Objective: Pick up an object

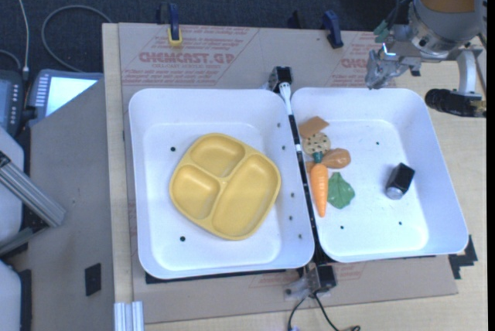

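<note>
While our gripper [379,74] hangs over the right bin's [433,240] far edge, nothing is between its fingers; jaws open or closed, we cannot tell. Carrot [319,189], green piece [340,192], cookie [315,142] sit by that bin's left edge, black object [399,181] toward its right. Yellow plate [225,186] fills the left bin [147,167].

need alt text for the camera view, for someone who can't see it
Two white bins sit side by side: the left bin holds a yellow divided plate, the right bin a carrot, other toy foods and a black object. The gripper hangs above the right bin's far edge.
</note>
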Robot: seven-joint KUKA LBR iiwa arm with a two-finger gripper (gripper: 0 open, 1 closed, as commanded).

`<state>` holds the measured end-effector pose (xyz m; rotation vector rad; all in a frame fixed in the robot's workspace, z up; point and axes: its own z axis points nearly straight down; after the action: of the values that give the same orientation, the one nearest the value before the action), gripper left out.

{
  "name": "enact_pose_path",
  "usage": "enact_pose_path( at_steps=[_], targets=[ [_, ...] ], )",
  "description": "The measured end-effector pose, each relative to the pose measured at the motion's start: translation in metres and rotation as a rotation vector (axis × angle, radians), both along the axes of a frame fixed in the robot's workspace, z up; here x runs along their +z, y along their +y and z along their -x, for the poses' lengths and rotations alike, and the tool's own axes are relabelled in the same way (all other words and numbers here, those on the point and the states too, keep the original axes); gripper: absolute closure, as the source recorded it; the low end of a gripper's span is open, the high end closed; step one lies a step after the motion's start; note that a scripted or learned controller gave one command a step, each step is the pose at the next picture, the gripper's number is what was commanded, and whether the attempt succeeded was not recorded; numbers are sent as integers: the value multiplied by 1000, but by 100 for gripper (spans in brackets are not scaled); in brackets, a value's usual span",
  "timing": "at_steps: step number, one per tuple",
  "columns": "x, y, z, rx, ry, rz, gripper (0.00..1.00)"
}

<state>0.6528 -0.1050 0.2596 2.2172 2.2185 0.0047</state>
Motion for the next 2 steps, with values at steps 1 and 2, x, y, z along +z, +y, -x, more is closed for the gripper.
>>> enact_pose_path(
  at_steps=[1, 2],
  targets=[
    [1, 49, 8, 2, 8, -2, 100],
    [-10, 100, 17, 3, 9, -3, 100]
  ],
)
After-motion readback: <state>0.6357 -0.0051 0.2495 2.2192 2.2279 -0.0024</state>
